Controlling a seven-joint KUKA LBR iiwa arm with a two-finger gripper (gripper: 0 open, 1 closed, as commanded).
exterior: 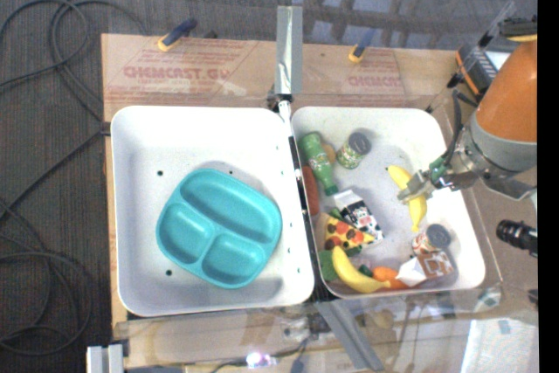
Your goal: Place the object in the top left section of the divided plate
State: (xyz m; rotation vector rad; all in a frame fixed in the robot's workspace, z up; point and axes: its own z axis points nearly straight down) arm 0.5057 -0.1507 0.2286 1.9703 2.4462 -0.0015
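The teal divided plate (220, 226) lies tilted in the left white bin (140, 144), with nothing in its three sections. My gripper (426, 182) hangs over the right side of the right bin (437, 125), just above a small yellow banana (407, 182). I see nothing lifted in it. The orange-banded arm (515, 100) comes in from the right edge.
The right bin holds several items: a green bottle (319, 160), a grey-lidded can (355, 148), a black and white carton (359, 215), a colourful packet (342, 232), a larger banana (351, 272), a carrot (395, 280) and a lidded jar (435, 238). A metal rail (287, 57) stands behind the bins.
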